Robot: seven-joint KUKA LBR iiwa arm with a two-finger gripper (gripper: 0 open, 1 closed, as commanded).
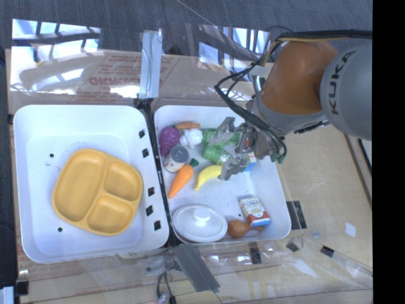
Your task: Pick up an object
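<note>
Grey arm: reaching in from the right over the right bin (273, 189), orange band above the wrist.
Claw (235, 164): low over the toy pile; open or shut, cannot tell, metal parts and cables crowd it.
Banana (208, 176): yellow, just beside the claw's tip on its left, lying flat; likely the nearest candidate.
Green packet (218, 145): directly under the wrist, partly hidden.
Carrot (180, 180): beyond the banana, leaning toward the bin divider.
Purple toy (168, 138): far corner from the claw, near a small can (179, 155).
White lid (199, 223), small carton (254, 210): nearer the camera than the claw, apart from the pile.
Yellow tray (96, 190): alone in the left bin (31, 233).
Doing it well: centre over one toy, straddle its narrow width, avoid neighbours, close fully before lifting.
</note>
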